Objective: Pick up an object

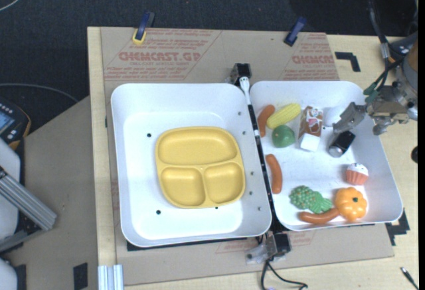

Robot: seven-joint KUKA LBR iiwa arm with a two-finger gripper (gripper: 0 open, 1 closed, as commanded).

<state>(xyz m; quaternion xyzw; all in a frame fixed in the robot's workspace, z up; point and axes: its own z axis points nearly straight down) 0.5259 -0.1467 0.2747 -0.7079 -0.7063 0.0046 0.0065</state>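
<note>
Right bin (pixel 382 156) holds cupcake (pixel 356 174) near end effector (pixel 387 111)

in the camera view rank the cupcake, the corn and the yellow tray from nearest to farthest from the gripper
1. cupcake: in the right-hand bin, on its right side, just below the gripper in the picture.
2. corn: same bin, toward its left wall.
3. yellow tray: in the middle of the left-hand bin.
</note>
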